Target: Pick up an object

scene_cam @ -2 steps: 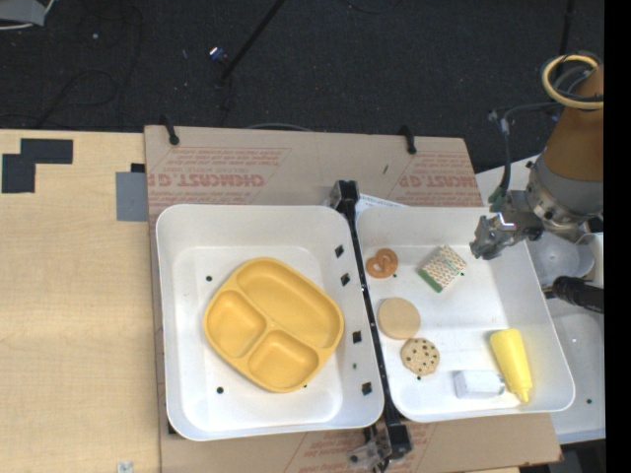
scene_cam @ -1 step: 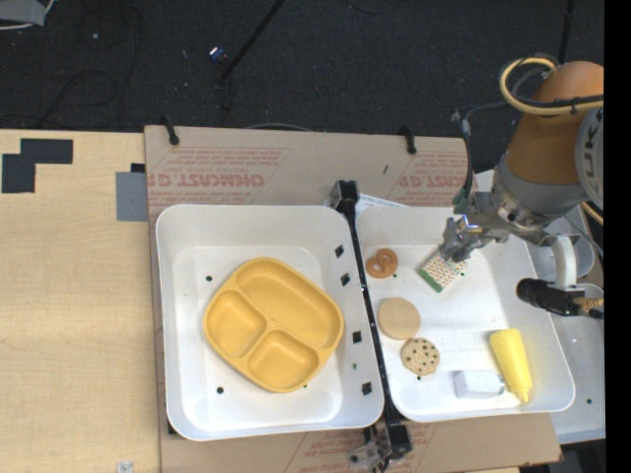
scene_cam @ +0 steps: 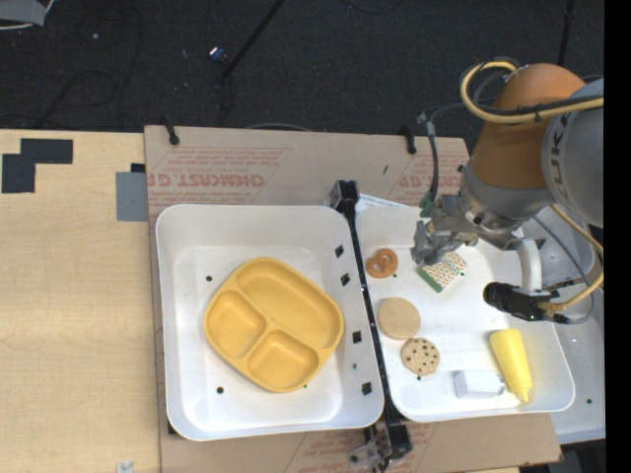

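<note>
Nearest us, along the front of the right bin (scene_cam: 552, 402), we see a small grey block (scene_cam: 476, 383), a yellow bottle (scene_cam: 513, 363) and a chocolate-chip cookie (scene_cam: 420, 356), with a plain tan disc (scene_cam: 399, 317) and a small brown doughnut (scene_cam: 382, 262) farther back. The end effector (scene_cam: 430, 249) hangs over the back of this bin, just above a green-and-white packet (scene_cam: 445, 270), possibly touching it, though we cannot tell how it is set. The left bin (scene_cam: 187, 264) holds a yellow divided plate (scene_cam: 273, 323).
</note>
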Motion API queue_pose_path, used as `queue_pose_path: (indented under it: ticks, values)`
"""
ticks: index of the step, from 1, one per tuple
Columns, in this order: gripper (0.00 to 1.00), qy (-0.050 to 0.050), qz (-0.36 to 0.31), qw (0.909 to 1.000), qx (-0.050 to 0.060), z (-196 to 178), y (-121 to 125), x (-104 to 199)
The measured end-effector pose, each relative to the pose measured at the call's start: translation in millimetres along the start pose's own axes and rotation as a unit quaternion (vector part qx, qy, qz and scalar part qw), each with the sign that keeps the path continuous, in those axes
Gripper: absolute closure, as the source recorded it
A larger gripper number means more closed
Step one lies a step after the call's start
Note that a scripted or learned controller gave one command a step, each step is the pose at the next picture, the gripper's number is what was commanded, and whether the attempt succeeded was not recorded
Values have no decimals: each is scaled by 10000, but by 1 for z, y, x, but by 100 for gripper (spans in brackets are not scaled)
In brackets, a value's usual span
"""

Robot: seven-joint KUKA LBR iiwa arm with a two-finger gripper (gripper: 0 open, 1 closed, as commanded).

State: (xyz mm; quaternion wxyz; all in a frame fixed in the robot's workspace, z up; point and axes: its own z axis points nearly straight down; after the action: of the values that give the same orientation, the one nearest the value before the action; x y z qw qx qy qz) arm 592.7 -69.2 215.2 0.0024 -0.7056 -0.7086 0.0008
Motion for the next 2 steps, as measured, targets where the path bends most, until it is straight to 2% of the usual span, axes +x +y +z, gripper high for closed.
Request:
queue_pose_path:
  ticks: [2]
  values:
    - [100,-5,-1,10000,-10,6,23,103]
